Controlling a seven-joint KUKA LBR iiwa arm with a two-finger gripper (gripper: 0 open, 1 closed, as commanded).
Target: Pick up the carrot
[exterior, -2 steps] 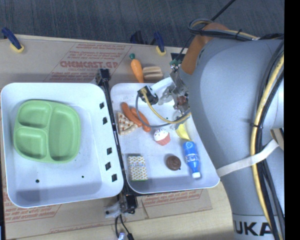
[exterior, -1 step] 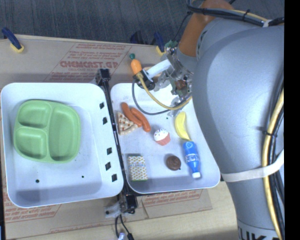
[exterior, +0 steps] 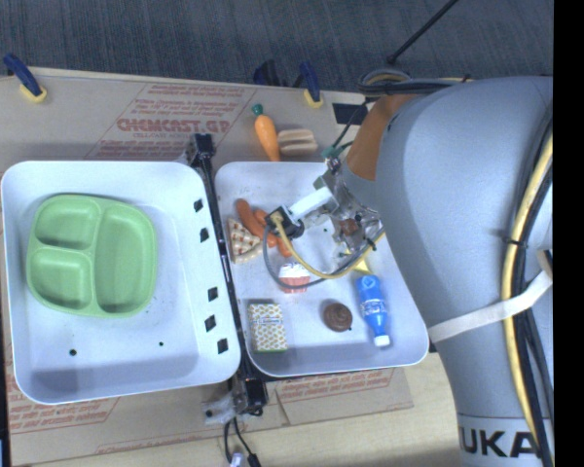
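Gripper (exterior: 353, 228) closure cannot be told; descent should be centred along the carrot (exterior: 265, 136), lying well apart from it beyond the bin rim (exterior: 273, 166), beside a tan block (exterior: 297, 142).

We take this for a robotics lab: a grey industrial arm (exterior: 467, 193) lettered KUKA reaches over two shallow white bins (exterior: 127, 358). They sit on a printed cardboard sheet (exterior: 127, 115) held down at its edge by blue clamps (exterior: 24, 76). Beyond the sheet we see grey office carpet (exterior: 175, 17).
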